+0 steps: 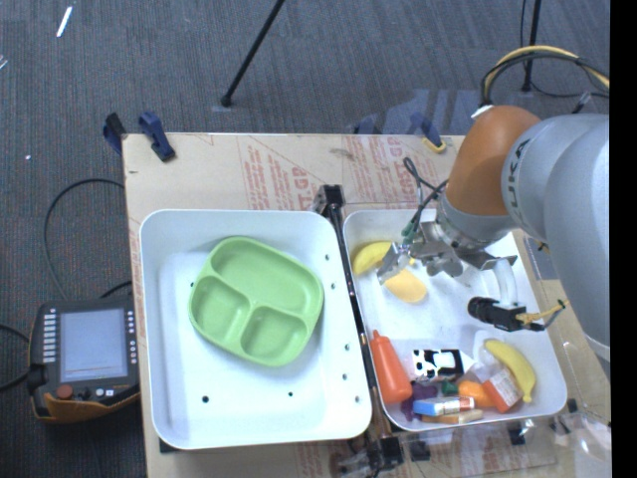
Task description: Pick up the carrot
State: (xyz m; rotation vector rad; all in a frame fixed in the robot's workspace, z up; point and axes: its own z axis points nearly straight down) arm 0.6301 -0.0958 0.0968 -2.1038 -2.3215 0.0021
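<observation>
The carrot (390, 368), a long orange piece with a darker tip, lies at the front left of the right bin (532, 277), along its left wall. My gripper (416, 259) hangs over the back left of that bin, well behind the carrot. It sits just above a yellow lump (406, 288) and beside a yellow lemon-like fruit (369, 257). Nothing orange shows at the gripper.
A banana (513, 366), a black-and-white block (438, 363) and several small colourful items (453, 401) crowd the right bin's front. A green divided plate (257, 302) lies in the left bin (164, 366). A control pendant (90, 352) sits off the bench at left.
</observation>
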